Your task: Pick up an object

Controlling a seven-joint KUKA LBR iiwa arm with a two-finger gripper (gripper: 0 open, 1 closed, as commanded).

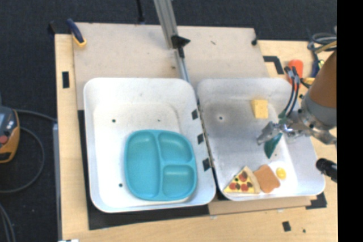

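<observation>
My gripper (pixel 270 139) hangs over the right bin (pixel 227 100), near its right-hand middle, on the grey arm (pixel 317 116) that comes in from the right. A dark green piece shows at its tip; I cannot tell whether that belongs to the gripper or is a separate thing. A yellow block (pixel 260 108) lies up and left of the gripper. Below it, along the bin's front edge, lie a pizza slice (pixel 241 182), a brown bread-like piece (pixel 266 178) and a small yellow item (pixel 281 173).
The left bin (pixel 113 99) holds a teal divided plate (pixel 160 165) in its front half. A metal camera post (pixel 164 8) rises behind the seam between the bins. Cables and an orange tool (pixel 296 65) sit at the back right of the bench.
</observation>
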